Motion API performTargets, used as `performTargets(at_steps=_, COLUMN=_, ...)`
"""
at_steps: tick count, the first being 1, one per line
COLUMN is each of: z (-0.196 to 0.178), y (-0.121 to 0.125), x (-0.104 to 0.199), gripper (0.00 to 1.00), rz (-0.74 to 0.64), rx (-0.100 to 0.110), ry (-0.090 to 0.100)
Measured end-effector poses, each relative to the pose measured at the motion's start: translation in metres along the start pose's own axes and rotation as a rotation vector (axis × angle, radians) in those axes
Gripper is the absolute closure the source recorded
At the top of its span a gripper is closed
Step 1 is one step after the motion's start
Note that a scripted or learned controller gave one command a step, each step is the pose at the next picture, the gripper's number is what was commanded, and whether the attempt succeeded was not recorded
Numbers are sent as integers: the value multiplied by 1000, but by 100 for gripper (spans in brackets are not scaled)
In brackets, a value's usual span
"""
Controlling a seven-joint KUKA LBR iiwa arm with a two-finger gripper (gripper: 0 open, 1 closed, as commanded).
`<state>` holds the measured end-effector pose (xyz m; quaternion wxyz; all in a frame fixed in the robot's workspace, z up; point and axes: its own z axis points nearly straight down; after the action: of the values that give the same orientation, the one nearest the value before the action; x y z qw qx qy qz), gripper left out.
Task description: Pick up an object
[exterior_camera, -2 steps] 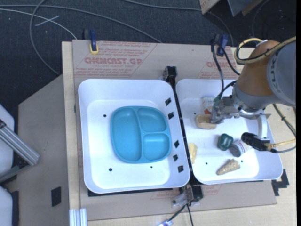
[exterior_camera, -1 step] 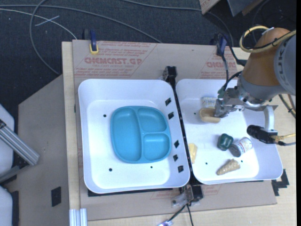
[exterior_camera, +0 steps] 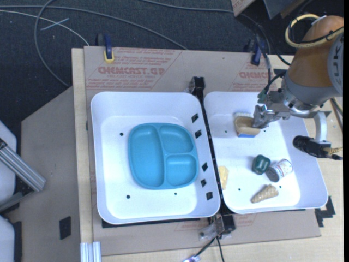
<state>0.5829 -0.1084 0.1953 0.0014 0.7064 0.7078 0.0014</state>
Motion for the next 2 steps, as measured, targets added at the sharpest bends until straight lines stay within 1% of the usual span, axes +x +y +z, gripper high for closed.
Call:
performTargets(at_steps=1, z=-54, y=1, x=0, gripper=100, rz=0, rx=-2, ry=-1)
performTargets(at_steps=2, z=-44, y=19, x=43, gripper=100, rz=-2, rx=3, ry=1)
